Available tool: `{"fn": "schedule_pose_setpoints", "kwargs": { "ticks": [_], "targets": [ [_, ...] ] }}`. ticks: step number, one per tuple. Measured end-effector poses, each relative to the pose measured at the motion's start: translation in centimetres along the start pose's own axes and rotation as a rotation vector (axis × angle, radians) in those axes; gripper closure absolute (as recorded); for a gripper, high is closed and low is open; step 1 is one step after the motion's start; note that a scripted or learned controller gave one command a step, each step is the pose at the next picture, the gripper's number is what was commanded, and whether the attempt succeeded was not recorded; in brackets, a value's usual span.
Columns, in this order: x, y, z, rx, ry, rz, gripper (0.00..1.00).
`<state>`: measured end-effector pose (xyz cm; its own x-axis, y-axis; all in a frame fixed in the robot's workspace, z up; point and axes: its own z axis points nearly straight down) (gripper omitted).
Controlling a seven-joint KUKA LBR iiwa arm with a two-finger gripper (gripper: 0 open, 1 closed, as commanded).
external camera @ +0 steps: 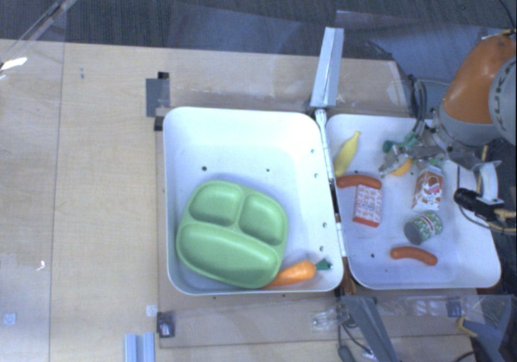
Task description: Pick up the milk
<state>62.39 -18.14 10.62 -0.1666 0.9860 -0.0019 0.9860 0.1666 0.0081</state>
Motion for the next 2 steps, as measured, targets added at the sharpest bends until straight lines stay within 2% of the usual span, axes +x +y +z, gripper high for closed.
{"fn": "schedule_pose_setpoints", "kwargs": {
  "ticks": [1, 2],
  "targets": [
    [-1.4, -5.5, 1.6, -0.004, -0.002, -0.412, 0.00],
    [-1.3, -5.0, 0.2, -0.014, -0.006, -0.415, 1.00]
  ]
}}
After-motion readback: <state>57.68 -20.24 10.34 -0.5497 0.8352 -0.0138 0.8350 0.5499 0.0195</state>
